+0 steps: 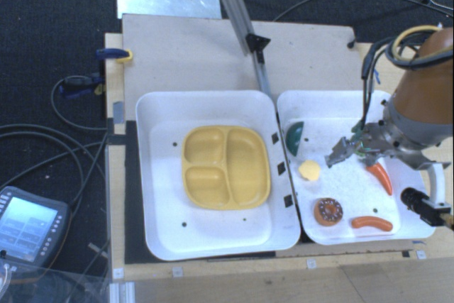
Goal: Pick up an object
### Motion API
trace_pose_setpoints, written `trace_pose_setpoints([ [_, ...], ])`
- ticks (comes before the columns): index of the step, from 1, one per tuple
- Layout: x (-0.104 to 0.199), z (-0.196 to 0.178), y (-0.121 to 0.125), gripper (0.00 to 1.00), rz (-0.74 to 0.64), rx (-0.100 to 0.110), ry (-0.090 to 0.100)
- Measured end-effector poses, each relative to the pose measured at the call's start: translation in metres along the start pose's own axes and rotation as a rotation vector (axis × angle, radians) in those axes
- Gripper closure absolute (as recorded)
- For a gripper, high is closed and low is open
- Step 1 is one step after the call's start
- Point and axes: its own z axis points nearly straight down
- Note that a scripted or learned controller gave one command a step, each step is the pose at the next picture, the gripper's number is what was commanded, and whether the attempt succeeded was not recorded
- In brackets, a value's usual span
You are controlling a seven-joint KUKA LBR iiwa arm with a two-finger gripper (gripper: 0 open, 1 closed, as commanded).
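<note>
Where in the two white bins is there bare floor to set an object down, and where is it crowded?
Free: left bin floor around the yellow divided plate, widest along its near edge. Right bin: the strip behind the gripper. Crowded: right bin's near half, with yellow piece, donut, sausage, carrot.

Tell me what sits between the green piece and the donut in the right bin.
The camera view shows a small yellow piece between the green piece and the donut.

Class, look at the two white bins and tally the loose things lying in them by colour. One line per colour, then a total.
Yellow: 2, the divided plate and the small yellow piece
Orange or red: 2, the carrot and the sausage
Green: 1, the green piece
Brown: 1, the doughnut
Total: 6
</note>
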Motion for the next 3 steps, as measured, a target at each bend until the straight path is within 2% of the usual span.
trace_pose_setpoints([
  [1, 0.0, 0.0, 0.0, 0.0, 0.003, -0.001, 0.0],
  [2, 0.005, 0.059, 0.006, 0.0, 0.003, 0.006, 0.0],
  [3, 0.003, 0.107, -0.004, 0.0, 0.003, 0.006, 0.0],
])
